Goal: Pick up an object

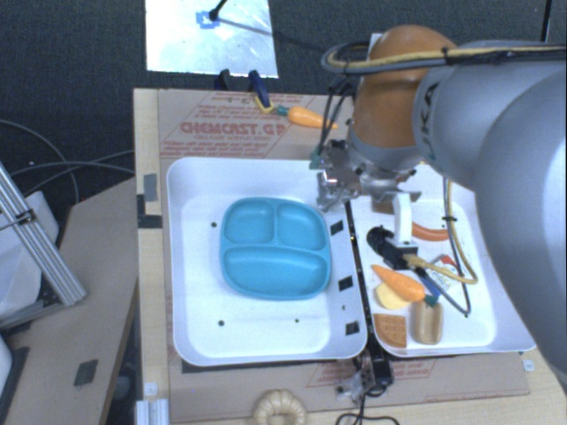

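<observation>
My gripper [329, 190] hangs under the orange wrist band, over the wall shared by the two bins, near their far end. Just to its left, a blue divided plate [275, 246] lies flat in the left bin [199, 326]. In the right bin [469, 326] lie an orange carrot [400, 282], a pale yellow piece [387, 298], a square waffle [391, 329], a tan bun [427, 323] and a red-orange sausage [431, 232]. Nothing shows in the gripper's grasp.
The big grey arm covers much of the right bin's far side. Another toy carrot [302, 116] and a blue clamp [259, 88] rest on the cardboard behind the bins. A beige ring [279, 407] sits at the front edge.
</observation>
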Available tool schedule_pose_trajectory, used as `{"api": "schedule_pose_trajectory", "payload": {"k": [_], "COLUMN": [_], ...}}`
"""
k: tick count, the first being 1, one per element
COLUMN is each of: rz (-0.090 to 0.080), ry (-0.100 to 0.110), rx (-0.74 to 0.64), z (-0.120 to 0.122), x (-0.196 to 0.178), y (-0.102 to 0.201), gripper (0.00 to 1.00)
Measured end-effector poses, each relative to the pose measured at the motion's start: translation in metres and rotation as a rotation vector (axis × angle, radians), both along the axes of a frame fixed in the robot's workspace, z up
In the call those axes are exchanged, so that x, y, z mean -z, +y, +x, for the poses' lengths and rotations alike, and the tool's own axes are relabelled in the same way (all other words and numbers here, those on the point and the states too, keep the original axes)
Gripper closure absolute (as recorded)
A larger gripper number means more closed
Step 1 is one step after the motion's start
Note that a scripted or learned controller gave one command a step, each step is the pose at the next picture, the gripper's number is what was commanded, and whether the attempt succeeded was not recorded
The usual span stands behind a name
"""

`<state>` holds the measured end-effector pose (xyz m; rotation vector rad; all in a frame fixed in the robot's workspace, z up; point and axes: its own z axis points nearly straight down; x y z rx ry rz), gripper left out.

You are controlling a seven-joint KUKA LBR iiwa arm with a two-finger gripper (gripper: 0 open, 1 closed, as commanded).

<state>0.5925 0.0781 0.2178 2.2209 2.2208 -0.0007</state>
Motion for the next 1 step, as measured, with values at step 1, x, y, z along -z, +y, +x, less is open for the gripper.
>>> {"api": "schedule_pose_trajectory", "payload": {"k": [1], "rz": [0.001], "ry": [-0.001], "rx": [0.000], "z": [0.0046], "x": [-0.0051], "y": [-0.0056], "gripper": [1.00]}}
